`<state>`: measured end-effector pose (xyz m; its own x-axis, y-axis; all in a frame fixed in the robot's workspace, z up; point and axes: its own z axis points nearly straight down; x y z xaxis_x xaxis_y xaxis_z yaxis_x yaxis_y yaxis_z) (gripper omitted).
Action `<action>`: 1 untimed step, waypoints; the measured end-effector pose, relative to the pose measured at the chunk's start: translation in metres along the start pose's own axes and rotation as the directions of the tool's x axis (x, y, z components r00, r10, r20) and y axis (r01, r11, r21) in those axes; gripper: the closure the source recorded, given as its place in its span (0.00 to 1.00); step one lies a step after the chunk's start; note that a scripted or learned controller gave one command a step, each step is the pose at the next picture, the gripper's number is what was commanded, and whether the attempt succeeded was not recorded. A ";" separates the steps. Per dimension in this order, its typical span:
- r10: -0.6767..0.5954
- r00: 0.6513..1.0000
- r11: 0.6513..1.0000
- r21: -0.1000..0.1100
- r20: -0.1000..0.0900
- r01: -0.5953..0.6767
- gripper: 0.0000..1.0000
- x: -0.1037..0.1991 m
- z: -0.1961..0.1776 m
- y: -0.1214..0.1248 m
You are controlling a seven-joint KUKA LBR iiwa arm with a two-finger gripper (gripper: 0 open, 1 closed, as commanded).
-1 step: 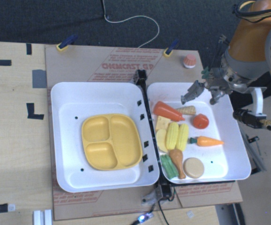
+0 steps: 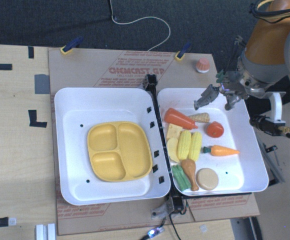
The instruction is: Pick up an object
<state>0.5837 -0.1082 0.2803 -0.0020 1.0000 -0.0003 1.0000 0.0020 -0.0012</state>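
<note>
In the camera view the arm (image 2: 267, 39) comes in from the right and its end effector (image 2: 218, 98) hangs over the far part of the right bin (image 2: 252, 154), above the bin's back rim. Its two fingers (image 2: 203, 100) are spread wide with nothing between them, so no object is held. The toy food lies in a loose cluster in the right bin: a red pepper (image 2: 179, 118) nearest the divider, a tan piece (image 2: 200, 117) just beside its tip, a red tomato (image 2: 215, 129), an orange carrot (image 2: 224, 151), a yellow corn cob (image 2: 184, 144) with a second yellow-green cob touching it, a drumstick (image 2: 190, 171), a green piece (image 2: 179, 177) and a round tan bun (image 2: 207, 178) near the front wall. The left bin (image 2: 67, 134) carries a yellow divided plate (image 2: 118, 150). A small pink thing (image 2: 202, 65) sits on the table (image 2: 14, 134) beyond the right bin.

My judgement is that this is the approach step, before any descent: the end effector is poised above the pile and not among it. The tan piece and the tomato lie closest beneath it. The next move calls for choosing one item, lining the open fingers across its narrow side, and lowering straight down without knocking neighbours; the tomato stands somewhat apart and looks the easier target, while the corn cobs are packed tight against each other
</note>
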 end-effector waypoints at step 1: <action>0.000 1.000 1.000 0.006 -0.001 0.000 0.00 0.002 0.065 -0.003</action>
<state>0.5804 -0.1067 0.2156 -0.0019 1.0000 0.0004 1.0000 0.0019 -0.0076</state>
